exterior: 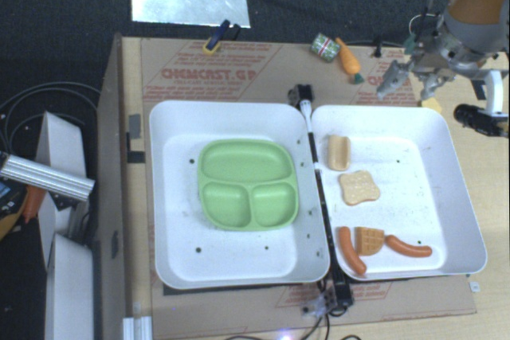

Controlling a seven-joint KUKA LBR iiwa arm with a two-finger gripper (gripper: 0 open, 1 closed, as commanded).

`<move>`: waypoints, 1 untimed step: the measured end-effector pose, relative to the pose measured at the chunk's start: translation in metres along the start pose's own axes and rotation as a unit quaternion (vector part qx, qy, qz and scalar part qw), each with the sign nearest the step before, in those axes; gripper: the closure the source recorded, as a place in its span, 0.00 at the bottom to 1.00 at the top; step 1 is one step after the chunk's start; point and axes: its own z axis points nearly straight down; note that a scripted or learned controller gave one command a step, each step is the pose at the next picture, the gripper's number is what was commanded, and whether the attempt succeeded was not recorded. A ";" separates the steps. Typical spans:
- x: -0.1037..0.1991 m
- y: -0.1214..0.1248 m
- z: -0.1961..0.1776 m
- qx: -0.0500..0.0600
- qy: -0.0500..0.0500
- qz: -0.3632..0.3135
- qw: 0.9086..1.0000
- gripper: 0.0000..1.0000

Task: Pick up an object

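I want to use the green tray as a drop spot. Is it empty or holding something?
Empty. All three compartments of the green tray show bare green; the food pieces lie in the right bin.

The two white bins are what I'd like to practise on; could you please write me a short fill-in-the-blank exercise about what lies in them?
1. The green divided plate lies in the ____ bin.
2. The plate has ____ compartments.
3. In the right bin, the slice of toast lies nearer the ____ between the bins than the bin's outer wall.
4. The end effector hangs beyond the right bin's ____ rim.

Missing words: left; three; divider; far
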 end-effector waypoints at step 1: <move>-0.011 -0.030 0.096 0.002 0.000 0.001 1.000 0.00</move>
